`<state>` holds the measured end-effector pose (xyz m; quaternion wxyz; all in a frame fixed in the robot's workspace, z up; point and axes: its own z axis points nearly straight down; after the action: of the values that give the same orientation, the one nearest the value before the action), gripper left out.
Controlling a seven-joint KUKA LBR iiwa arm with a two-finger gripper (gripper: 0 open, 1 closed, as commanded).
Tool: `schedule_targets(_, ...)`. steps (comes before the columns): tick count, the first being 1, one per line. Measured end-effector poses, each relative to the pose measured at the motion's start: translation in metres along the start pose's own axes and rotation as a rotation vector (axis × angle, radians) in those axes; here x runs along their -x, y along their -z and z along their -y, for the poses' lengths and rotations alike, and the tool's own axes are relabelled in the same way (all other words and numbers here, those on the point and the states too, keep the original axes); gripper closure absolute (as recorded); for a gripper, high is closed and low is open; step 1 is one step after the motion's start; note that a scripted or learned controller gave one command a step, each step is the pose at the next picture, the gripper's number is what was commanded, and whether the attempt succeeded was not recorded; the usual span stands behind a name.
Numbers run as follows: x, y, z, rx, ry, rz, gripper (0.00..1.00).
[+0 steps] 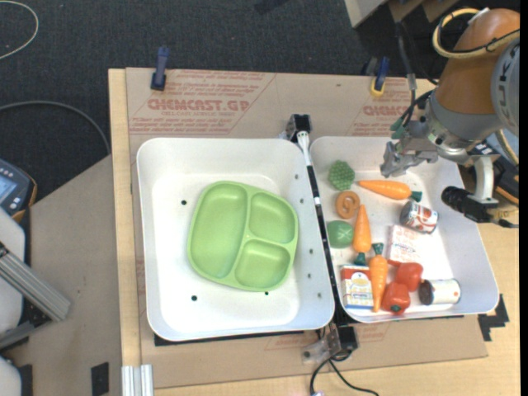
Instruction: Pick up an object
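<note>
My gripper (pixel 395 162) hangs over the back of the right bin (pixel 470 246), just above the thick end of an orange carrot (pixel 384 190) that lies crosswise. Nothing shows in its grasp. Beside the carrot lie a green bumpy vegetable (pixel 341 174) and an orange ring (pixel 347 204). A small can (pixel 418 215) sits to the carrot's right. Further forward are an upright-lying carrot (pixel 361 229), a green lump (pixel 339 233), a white-and-pink packet (pixel 403 244), another carrot (pixel 378 280), a red pepper (pixel 402 285), a small carton (pixel 356 289) and a white cylinder (pixel 443 291).
The left bin (pixel 161 221) holds a green divided plate (pixel 242 235). A black-and-white ridge (pixel 313 196) divides the two bins. The arm's orange band (pixel 487 35) and grey wrist stand over the right bin's back right corner. Clamps (pixel 159 68) hold the cardboard base.
</note>
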<state>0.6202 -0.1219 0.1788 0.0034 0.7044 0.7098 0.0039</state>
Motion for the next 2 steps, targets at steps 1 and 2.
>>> schedule_targets(1, -0.08, 0.007, 0.001, -0.009, 0.001, -0.002, 1.0)
schedule_targets(2, -0.075, 0.017, 0.001, -0.007, -0.006, 0.0, 1.0)
